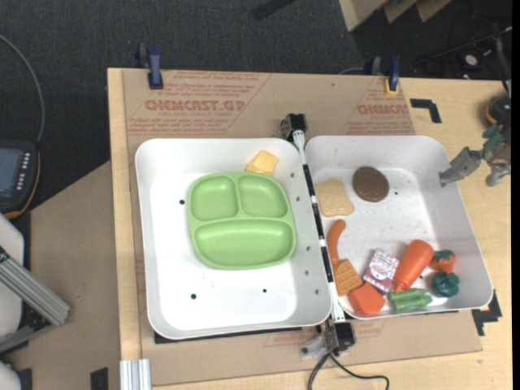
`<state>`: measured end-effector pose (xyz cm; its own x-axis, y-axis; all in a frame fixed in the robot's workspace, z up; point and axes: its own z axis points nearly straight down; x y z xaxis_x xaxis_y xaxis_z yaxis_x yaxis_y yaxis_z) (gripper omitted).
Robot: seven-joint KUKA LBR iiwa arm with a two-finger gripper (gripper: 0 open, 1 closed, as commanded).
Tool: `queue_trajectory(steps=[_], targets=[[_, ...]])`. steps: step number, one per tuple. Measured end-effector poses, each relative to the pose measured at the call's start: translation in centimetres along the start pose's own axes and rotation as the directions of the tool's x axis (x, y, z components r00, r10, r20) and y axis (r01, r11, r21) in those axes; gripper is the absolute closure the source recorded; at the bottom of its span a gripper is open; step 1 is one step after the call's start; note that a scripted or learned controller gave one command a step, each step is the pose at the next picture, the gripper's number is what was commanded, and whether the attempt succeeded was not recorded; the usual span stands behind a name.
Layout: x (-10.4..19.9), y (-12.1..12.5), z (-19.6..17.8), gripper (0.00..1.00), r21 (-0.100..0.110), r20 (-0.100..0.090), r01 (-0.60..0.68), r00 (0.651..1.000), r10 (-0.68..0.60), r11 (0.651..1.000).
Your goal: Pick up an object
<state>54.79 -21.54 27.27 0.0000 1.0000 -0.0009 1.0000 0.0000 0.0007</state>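
Clearly printed in red on the brown tabletop (203,96) above the bins: "CHEMCAST GP", once at upper left and again, partly cut off, at upper right (382,108). Left bin (162,242): green divided plate (241,220) in the middle, small yellow cracker-like piece (262,163) just above it by the top wall. Right bin (463,234): round brown patty (371,184) near the top, tan bread slice (334,197) just left of it, orange sausage (334,240) along the left wall. Crowded into the lower corner: waffle piece (348,275), pink wrapped packet (382,268) with writing too small to read, carrot (412,263) leaning across, tomato (443,260), green pepper (444,283), green bean pod (410,301). Hand (475,165) at the far right edge of the frame, beyond the right bin's upper corner, nothing between its fingers; open or closed, cannot tell.
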Motion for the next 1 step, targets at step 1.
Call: queue_trajectory(steps=[1], targets=[[4.71,3.32,11.27,0.00,0.008,-0.005,0.006,1.000,-0.006,1.000]])
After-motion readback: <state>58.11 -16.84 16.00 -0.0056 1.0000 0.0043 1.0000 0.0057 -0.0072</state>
